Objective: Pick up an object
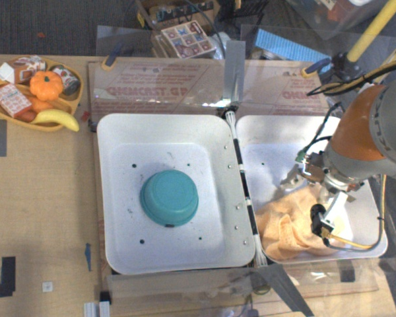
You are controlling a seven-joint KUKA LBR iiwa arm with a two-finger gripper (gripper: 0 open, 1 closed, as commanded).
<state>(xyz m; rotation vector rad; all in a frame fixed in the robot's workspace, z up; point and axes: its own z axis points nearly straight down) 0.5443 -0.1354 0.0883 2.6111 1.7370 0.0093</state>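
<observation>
A teal bowl lies upside down in the middle of the left bin. A crumpled pale orange cloth fills the front-left part of the right bin. My gripper hangs low in the right bin, right at the cloth's rear edge, with the grey arm and its orange band reaching in from the right. The arm's body hides the spot where the gripper meets the cloth, and nothing is visibly lifted.
A yellow dish of toy food sits on the bench at the far left. Clear plastic walls stand behind both bins. A black part with a yellow cable hangs from the wrist over the cloth.
</observation>
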